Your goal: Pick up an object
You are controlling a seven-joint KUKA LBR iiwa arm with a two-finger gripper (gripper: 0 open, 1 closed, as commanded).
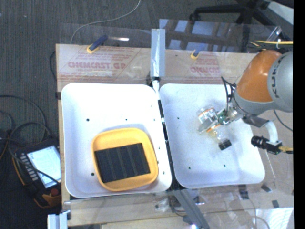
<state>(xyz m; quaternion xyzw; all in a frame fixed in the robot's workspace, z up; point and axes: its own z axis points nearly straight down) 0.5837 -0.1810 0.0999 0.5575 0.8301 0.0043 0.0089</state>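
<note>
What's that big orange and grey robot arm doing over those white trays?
The robot arm is reaching into the right bin, with its gripper down by a small clear, crinkly object. A little black piece lies just below. The left bin holds a yellow tray with a dark insert, which nothing is touching.

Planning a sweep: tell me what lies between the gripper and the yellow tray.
In the camera view, bare white floor of the right bin and the bins' adjoining rims separate the gripper from the yellow tray.

bins (114, 99): smooth white plastic | tray (125, 159): glossy yellow plastic | floor (28, 32): grey carpet
</note>
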